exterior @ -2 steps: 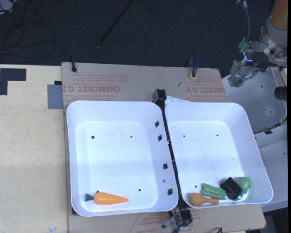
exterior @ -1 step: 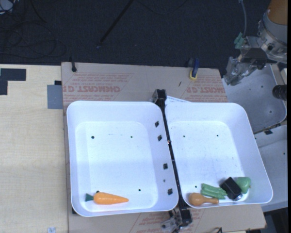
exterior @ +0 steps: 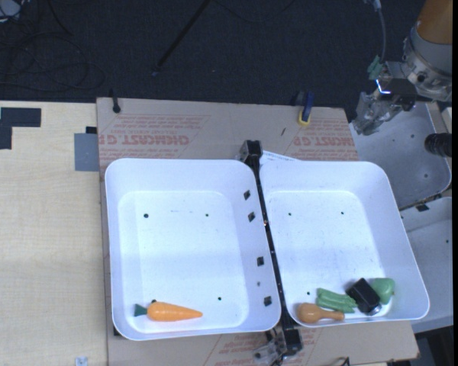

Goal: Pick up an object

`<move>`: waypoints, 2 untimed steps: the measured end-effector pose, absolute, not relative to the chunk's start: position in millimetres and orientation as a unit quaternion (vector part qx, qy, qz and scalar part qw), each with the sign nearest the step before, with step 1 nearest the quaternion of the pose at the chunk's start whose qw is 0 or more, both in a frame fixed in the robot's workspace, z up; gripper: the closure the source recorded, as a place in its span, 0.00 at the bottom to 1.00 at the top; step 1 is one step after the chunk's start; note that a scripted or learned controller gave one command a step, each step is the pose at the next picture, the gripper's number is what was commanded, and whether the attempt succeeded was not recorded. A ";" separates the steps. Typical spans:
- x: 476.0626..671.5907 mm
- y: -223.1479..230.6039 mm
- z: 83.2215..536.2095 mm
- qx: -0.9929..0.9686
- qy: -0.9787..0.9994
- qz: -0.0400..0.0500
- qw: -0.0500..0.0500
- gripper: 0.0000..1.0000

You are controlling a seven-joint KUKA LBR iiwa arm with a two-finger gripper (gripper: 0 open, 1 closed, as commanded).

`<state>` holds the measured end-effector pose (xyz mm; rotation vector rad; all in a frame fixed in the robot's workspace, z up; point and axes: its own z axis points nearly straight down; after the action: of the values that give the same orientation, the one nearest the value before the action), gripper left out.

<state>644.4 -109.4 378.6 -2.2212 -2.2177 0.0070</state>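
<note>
Camera view: tool (exterior: pixel 370 117) parked high right of the bins, grip state cannot be determined. Toy carrot (exterior: pixel 173 311) lies in left bin (exterior: pixel 175 175); pick not started.

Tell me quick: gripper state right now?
Gripper: cannot be told; it is raised beyond the right bin's far corner, with nothing visibly held.
</note>
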 end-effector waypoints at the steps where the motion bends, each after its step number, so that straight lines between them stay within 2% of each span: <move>1: 643.9 -111.5 377.7 -0.707 -0.707 0.001 0.001 1.00; 2: 644.1 -111.6 380.7 -0.707 -0.707 0.001 0.000 1.00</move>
<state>644.1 -111.6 380.7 -2.2207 -2.2214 0.0026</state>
